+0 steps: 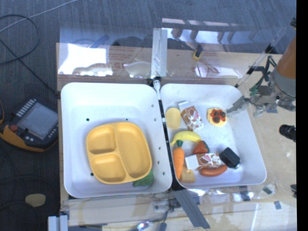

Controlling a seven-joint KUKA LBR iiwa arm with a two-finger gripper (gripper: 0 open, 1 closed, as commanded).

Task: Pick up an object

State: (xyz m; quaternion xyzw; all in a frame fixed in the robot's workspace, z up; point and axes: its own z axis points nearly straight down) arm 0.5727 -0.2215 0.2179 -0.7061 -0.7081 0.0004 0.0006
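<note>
Two white bins (72, 109) are seen on a pale wooden bench (276, 167), the left one occupied by a yellow divided plate (119, 151) with a green scrap (143, 180) at its edge. In the right bin, an orange carrot (178, 161), a yellow banana (186, 137), a red sausage (213, 171), a black block (230, 157) and a yellow, red-dotted round piece (216, 116) are shown.

Open white floor along the right bin's (250, 143) far and right side, toys crowd its near-left corner, yellow divided plate (119, 151) covers most of the left bin (77, 105)
</note>
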